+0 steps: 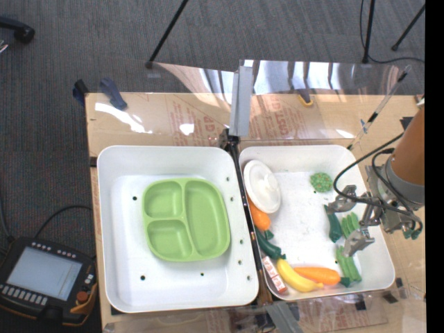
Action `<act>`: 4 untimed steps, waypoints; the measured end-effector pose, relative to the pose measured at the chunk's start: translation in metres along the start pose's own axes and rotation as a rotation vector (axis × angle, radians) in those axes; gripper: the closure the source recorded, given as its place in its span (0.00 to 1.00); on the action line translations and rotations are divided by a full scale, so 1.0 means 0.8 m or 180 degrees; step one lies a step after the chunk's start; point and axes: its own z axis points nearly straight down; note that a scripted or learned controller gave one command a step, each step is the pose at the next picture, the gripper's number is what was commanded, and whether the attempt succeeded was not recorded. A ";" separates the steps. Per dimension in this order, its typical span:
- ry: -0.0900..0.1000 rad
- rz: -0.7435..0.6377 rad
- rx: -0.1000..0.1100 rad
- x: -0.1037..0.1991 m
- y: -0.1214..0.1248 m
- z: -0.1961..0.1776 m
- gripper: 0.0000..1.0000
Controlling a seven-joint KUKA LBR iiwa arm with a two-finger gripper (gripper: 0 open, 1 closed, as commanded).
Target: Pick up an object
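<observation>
Banana point(297, 277): front edge of right bin point(316, 151), touching a carrot point(320, 274).
Gripper point(351, 220): fingers spread open, nothing between them — low over green beans point(348, 255) at the bin's right side.
Left bin point(111, 241): holds a green divided plate point(186, 218).

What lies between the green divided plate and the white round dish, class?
In the camera view, the bare floor of the left bin and the two bins' adjoining rims separate the green divided plate from the white round dish in the right bin.

The arm reaches in from the right, its claw point(350, 222) hanging low, fingers seemingly spread.
</observation>
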 end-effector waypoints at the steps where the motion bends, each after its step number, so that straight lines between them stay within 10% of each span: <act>1: 0.0030 0.0266 -0.0011 -0.033 -0.016 0.134 0.00; 2: 0.0002 0.0243 -0.0002 -0.011 -0.059 0.152 0.00; 3: -0.0007 0.0403 -0.0013 -0.052 0.068 0.151 0.00; 4: -0.0010 0.0698 0.0002 -0.038 0.004 0.150 0.00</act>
